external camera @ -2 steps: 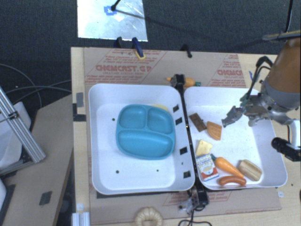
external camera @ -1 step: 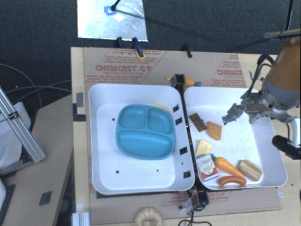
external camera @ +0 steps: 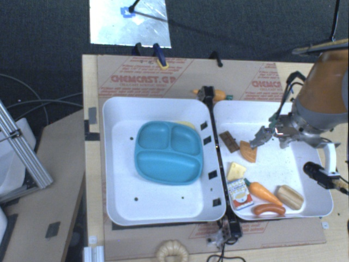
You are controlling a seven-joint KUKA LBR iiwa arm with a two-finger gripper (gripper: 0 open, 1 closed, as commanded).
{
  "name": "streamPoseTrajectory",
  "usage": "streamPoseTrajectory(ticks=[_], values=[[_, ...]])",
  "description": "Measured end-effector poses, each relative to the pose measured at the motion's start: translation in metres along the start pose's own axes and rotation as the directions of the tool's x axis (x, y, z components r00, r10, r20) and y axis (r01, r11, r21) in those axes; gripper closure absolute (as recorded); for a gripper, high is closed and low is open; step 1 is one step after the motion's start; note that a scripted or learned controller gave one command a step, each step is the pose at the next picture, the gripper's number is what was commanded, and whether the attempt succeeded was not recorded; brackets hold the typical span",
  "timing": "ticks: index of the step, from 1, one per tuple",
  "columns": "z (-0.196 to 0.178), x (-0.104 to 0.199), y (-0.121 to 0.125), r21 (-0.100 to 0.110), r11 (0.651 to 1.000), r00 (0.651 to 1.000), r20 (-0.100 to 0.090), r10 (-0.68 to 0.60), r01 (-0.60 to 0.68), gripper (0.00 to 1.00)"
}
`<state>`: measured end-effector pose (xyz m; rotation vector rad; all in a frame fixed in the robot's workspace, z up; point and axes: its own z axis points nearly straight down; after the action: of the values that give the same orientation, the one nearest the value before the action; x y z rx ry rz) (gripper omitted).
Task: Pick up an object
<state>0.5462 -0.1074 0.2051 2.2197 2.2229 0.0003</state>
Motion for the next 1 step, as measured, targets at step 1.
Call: streamPoseTrajectory(ticks=[1], values=[[0.0422,-0.0007,-0.0030,0.003,1.000,1.000,-0.001,0.001,-0.001,0.00]])
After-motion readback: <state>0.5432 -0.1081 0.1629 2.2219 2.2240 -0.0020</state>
